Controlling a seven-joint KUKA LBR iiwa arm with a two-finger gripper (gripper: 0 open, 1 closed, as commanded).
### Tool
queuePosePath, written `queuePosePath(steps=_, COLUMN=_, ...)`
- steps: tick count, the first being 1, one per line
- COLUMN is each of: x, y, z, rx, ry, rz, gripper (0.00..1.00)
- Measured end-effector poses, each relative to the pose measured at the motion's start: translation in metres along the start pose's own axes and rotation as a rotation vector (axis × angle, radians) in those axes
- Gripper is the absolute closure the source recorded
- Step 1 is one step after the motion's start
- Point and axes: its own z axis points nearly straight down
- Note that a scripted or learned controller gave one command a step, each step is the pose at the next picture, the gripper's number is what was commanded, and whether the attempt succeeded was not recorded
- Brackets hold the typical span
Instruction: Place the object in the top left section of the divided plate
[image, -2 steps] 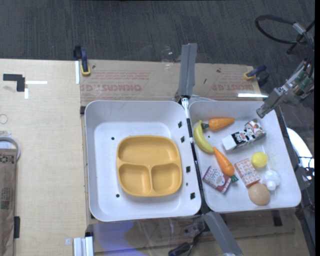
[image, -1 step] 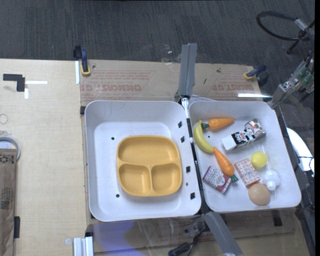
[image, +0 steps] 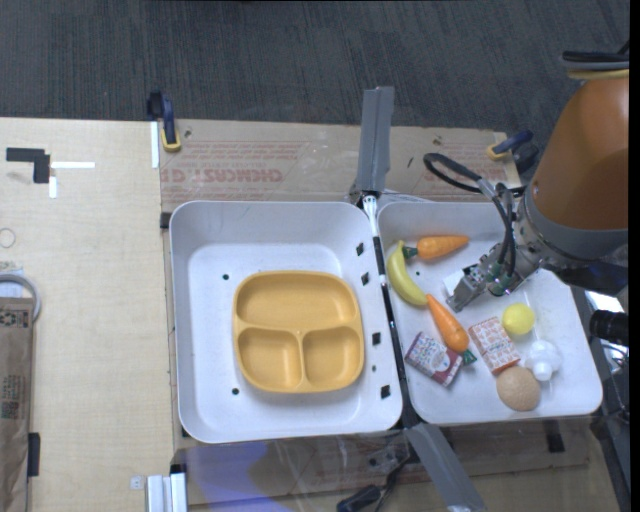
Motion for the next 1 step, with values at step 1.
queuePosePath(steps=1, x=-0.0014, y=0.0005, z=-0.0084, rx=0.001, ry=0.000, rz=0.001, gripper=1.00)
